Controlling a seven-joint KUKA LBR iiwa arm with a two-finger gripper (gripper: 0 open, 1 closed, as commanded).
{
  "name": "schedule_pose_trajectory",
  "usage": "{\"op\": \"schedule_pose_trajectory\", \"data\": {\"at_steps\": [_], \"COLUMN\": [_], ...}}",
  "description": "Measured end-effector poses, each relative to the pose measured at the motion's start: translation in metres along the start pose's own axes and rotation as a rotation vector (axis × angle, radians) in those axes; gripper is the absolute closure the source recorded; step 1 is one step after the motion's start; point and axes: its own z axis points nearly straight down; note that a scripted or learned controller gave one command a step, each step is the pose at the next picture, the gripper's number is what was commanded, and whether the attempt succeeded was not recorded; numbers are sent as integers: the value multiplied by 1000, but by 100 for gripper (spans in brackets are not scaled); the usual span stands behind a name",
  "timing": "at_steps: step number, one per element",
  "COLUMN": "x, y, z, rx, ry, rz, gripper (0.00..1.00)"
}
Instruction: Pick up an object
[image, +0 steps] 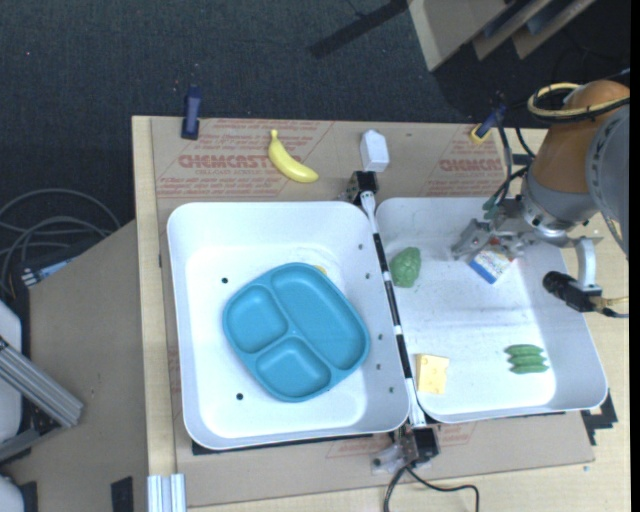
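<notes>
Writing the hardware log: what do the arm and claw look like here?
Arm: grey rounded housing with an orange band above the wrist; a yellow cable loops over the top. Claw: small bare-metal grey assembly with thin fingers. A black fitting juts out below the wrist.

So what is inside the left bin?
A blue plate with three sections lies inside the left bin. The plate's sections look bare. The bin floor under the plate is covered, so anything there cannot be seen.
</notes>
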Motion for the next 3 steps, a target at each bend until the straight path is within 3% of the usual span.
{"op": "schedule_pose_trajectory", "data": {"at_steps": [1,2,3], "x": [-2,-2,-2], "y": [2,2,3], "z": [-13,-12,-23], "rx": [-11,-10,-13], "ry": [-8,-8,-9], "rz": [-1,0,-1], "gripper": [100,0,100]}}
